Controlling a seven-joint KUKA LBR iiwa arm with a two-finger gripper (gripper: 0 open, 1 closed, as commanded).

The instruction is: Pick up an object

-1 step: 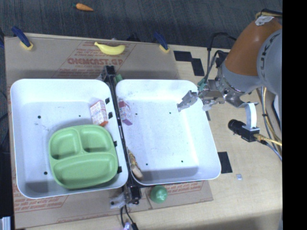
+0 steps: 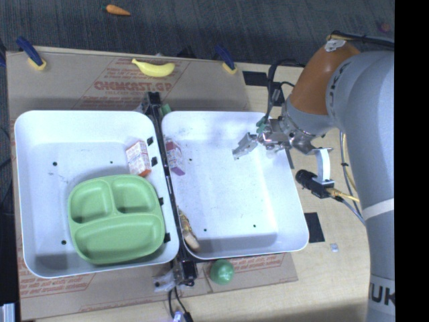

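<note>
We are hovering our gripper [image 2: 245, 146] at two o'clock over the right bin [image 2: 268, 237]; whether it is clenched, we cannot tell. A small packet [image 2: 173, 154] is lying at ten o'clock in that bin.

We look down on a bench covered with printed brown cardboard [image 2: 114, 86], held at its far edge by blue clamps [image 2: 31, 52]. Beyond it we see dark ribbed carpet [image 2: 201, 12]. At the right, pale wood bench top [image 2: 335, 274] shows, with black tape patches [image 2: 314, 227]. Light is even and soft
</note>
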